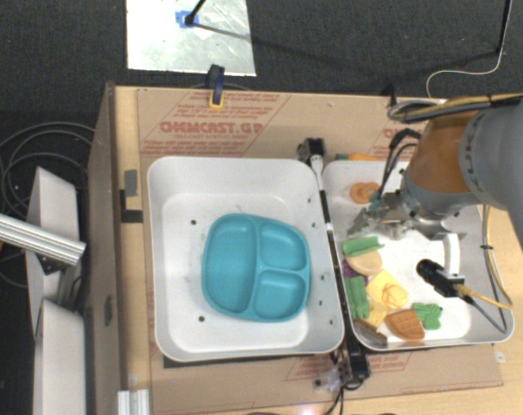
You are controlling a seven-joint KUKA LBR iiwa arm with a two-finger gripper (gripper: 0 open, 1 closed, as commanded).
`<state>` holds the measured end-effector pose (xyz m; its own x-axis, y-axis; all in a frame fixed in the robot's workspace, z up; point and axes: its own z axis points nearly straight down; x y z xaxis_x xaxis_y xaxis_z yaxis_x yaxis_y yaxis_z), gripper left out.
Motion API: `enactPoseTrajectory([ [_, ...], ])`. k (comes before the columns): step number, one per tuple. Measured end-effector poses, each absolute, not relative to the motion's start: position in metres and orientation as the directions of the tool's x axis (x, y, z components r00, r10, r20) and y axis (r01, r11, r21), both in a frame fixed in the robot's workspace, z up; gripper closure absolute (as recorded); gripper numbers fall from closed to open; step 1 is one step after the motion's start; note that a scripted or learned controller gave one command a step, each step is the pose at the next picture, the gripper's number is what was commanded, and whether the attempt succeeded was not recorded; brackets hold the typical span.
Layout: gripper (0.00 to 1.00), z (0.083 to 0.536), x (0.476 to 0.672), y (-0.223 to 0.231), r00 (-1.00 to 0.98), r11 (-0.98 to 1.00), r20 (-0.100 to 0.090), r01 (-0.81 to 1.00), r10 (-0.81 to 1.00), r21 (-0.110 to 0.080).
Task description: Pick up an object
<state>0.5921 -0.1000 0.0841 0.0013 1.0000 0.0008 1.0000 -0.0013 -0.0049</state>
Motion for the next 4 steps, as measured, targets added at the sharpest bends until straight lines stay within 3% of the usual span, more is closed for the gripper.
enactPoseTrajectory([
  [1, 0.00, 0.086, 0.673, -0.090, -0.007, 0.007, -0.001, 1.000, 1.000, 0.010],
  [2, 0.00, 0.084, 0.612, -0.092, 0.000, 0.000, 0.000, 1.000, 1.000, -0.003],
  [3, 0.00, 0.086, 0.672, -0.095, -0.006, 0.006, -0.001, 1.000, 1.000, 0.008],
  [4, 0.00, 0.084, 0.612, -0.089, 0.000, 0.000, 0.001, 1.000, 1.000, -0.004],
])
